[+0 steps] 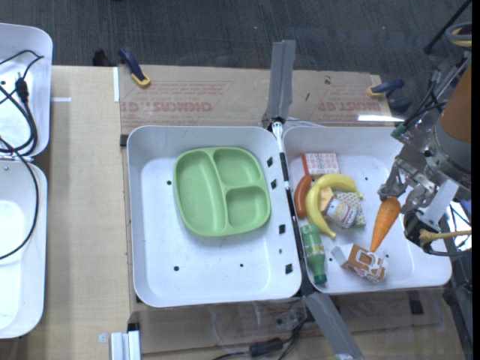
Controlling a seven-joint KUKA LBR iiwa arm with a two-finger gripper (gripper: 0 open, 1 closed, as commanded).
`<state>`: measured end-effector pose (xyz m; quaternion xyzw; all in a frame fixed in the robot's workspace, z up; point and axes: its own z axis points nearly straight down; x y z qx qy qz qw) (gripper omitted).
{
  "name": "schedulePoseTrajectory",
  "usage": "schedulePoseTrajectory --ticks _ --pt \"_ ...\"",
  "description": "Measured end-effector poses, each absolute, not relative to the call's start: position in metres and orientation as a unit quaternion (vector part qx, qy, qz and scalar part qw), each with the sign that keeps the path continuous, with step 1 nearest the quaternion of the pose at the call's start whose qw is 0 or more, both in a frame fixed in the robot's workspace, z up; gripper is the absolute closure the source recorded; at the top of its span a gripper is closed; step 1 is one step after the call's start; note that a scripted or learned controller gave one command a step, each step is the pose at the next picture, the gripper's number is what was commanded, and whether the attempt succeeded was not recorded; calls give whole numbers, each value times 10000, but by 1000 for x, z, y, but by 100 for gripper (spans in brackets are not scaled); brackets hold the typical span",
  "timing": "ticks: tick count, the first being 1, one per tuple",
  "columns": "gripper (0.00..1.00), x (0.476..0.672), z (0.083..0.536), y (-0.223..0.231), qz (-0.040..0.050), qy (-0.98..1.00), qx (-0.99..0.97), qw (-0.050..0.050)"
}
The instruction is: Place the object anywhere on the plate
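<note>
**Carrot Held at the Blunt End Above the Right Bin**

**Gripper state.** The gripper [395, 191] is at the right side of the right bin [433, 276], clenched on the thick upper end of the carrot [383, 223]. The carrot hangs tip-down between the fingers, tilted slightly, its point just above the small snack carton [365, 264].

**Handling of the held object.** The carrot appears to be a moulded toy: a smooth, tapering orange cone, probably light, rigid and not fragile. The smooth taper is the risk; a grip on a cone tends to slide toward the narrow end. The hold at the broad end is the better station, since the section there is widest and nearly parallel-sided.

**Adjacent items.** In the same bin lie a curved yellow banana [324, 201], a crinkled packet [346, 209] with a printed label, a green bottle [313, 253] lying along the divider, a reddish oblong piece [302, 193] beside the banana, and a flat printed card [320, 163].

**Target.** The plate [222, 190] is pale green, matte, with three shallow compartments and rounded corners. It lies in the left bin [150, 276], well apart from the carrot. Raised compartment ridges should check rolling after release.

**Support.** Both bins are shallow, white and glossy, resting on the tabletop [82, 201], a light wood surface.
</note>
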<state>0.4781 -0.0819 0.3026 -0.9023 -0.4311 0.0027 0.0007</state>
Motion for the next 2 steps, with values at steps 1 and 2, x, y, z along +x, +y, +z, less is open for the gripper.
schedulePoseTrajectory --ticks 1,2 --pt "100 507 226 -41 28 -5418 -8405 13" --pt "100 520 245 48 23 -5679 -8231 3"
